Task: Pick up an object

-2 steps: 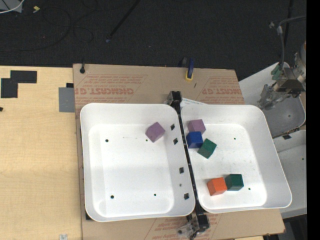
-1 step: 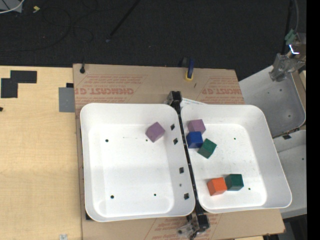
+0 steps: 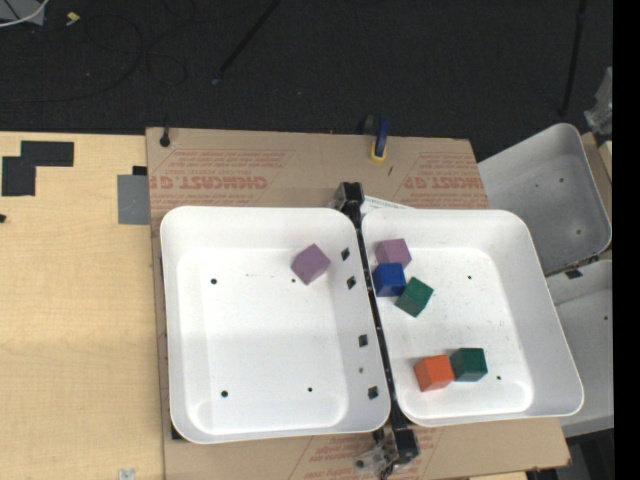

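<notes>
Two shallow white bins are sitting side by side on a cardboard sheet [image 3: 250, 173], and we are looking down on them at a slant. The left bin [image 3: 190, 368] is carrying a single light purple block [image 3: 311, 264], which is lying near the bin's far edge, toward its far right corner and apart from the walls. The right bin [image 3: 530, 298] is holding five blocks in two clusters. By its left wall, toward the far left corner, a purple block [image 3: 393, 252] is touching a blue block [image 3: 389, 279] just nearer to us, and a dark green block [image 3: 414, 296] is sitting tilted against the blue one's right side. Toward the near edge, roughly midway along it, an orange block [image 3: 434, 373] and a second dark green block [image 3: 468, 364] are pressing together, orange on the left. A small blue and yellow clamp [image 3: 379, 138] is gripping the cardboard's far edge. We are unable to tell how the gripper's jaws are standing.
</notes>
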Robot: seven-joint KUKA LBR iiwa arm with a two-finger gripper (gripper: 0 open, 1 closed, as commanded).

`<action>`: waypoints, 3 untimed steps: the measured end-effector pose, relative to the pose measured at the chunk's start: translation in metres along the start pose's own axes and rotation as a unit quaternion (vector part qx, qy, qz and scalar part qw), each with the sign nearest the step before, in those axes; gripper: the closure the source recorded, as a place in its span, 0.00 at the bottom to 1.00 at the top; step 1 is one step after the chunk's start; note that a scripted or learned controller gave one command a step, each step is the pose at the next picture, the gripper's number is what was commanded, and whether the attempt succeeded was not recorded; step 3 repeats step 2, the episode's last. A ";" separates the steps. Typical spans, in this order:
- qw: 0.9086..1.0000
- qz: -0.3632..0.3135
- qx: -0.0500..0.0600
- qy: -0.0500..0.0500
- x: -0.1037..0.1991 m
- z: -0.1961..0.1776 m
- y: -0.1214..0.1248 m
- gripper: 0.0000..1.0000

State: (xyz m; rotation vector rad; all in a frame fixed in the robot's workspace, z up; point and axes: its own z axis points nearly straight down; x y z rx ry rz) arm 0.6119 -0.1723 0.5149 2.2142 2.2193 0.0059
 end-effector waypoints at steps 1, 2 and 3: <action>1.000 -0.001 0.009 0.003 0.074 0.076 -0.069 1.00; 1.000 -0.001 -0.001 -0.001 0.063 -0.003 0.036 1.00; 1.000 -0.001 -0.001 -0.001 0.063 -0.003 0.036 1.00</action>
